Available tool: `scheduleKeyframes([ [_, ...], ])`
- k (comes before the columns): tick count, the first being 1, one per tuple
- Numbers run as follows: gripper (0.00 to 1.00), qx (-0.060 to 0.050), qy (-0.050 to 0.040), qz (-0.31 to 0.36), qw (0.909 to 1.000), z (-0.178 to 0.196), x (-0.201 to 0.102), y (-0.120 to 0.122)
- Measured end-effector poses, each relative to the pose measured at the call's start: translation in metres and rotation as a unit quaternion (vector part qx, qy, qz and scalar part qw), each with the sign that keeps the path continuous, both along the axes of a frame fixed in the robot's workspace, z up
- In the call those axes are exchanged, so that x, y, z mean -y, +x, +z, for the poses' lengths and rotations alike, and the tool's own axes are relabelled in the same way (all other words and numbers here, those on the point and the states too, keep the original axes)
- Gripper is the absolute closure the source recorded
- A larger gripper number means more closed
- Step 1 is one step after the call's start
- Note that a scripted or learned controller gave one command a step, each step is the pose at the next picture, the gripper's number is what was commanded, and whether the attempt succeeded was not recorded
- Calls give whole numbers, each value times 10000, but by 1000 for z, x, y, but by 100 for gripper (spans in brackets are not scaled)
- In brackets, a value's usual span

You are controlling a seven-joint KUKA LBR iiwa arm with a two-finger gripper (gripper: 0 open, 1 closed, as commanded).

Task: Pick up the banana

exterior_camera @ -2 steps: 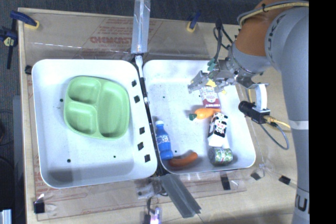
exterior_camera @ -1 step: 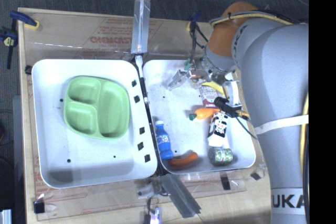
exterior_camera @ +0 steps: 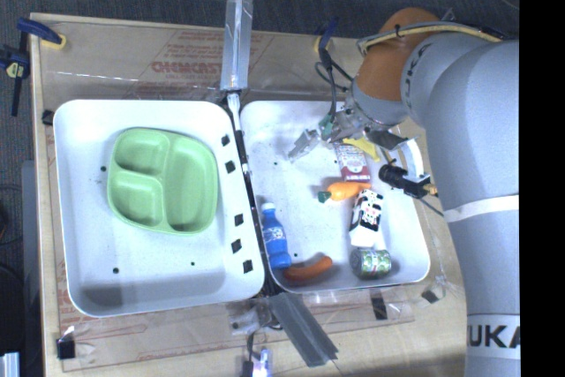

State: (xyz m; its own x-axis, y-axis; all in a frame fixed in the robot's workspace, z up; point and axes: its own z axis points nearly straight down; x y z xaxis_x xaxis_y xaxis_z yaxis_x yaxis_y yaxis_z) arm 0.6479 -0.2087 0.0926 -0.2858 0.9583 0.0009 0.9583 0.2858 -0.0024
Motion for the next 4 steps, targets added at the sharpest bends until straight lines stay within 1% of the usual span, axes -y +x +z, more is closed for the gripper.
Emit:
scheduleKeyframes([
  [1, 0, 23, -9, 1585, 9874, 80, 0, 10],
  [2, 0, 20, -9, 1535, 9881, 115, 2, 10],
  [3, 0, 20, -12, 1495, 9888, 132, 2, 9],
  [4, 0, 22, -7, 1706, 9853, 221, -70, -8],
])
